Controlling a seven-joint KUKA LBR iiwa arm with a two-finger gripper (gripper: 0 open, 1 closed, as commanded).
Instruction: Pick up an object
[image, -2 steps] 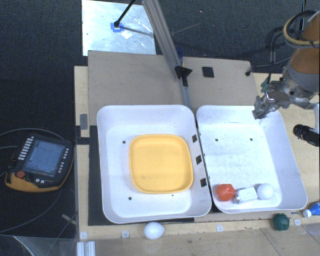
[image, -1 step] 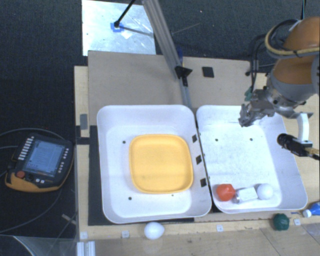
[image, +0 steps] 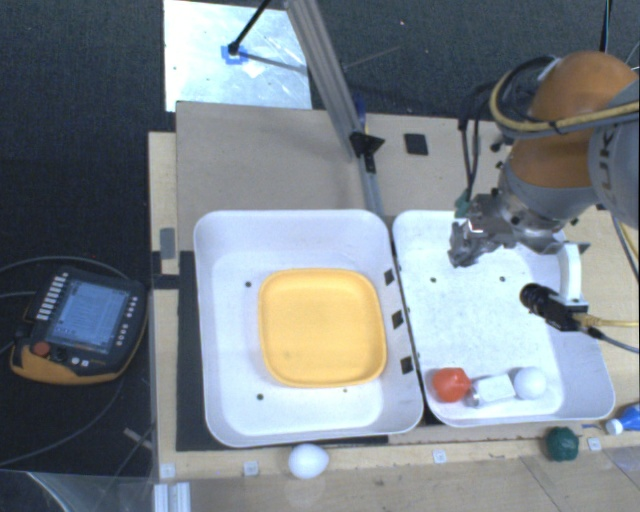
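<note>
Two white bins: left bin has one yellow plate; right bin has three items along its near wall: red ball, white block, white ball. The block's long axis runs left-right, touching both. Gripper hovers at the right bin's far end, well apart. One white egg and a green ball lie outside.

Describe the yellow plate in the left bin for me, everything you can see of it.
The yellow plate is a rounded square with a raised rim and a flat, slightly darker centre, matte and plastic-looking. It lies flat and right side up in the middle of the left bin, resting on the bin's floor, nothing on it and nothing touching its edges. It looks whole and clean. The gripper is over the other bin, well away from it.
</note>
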